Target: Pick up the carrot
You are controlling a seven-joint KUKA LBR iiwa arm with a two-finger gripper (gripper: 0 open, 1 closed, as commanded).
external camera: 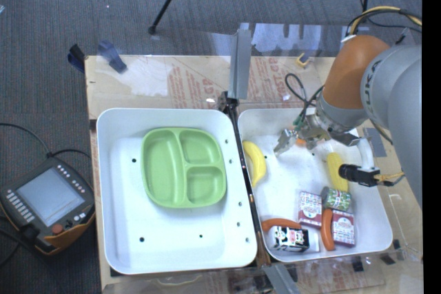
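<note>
Open floor at right bin (383, 217) centre; hemmed by banana (255, 160) left, cartons (328, 208) near, lemon (337, 171) right.

Left of the claw (293, 138), the green plate (184, 166) looks smooth, matt plastic. The white bins (116, 217) shine glossy. The bench (200, 79) looks like rough cardboard.

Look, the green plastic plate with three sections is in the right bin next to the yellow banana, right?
Not quite. The camera view shows the green plastic plate with three sections lying in the left white bin; the yellow banana lies in the right white bin.
</note>
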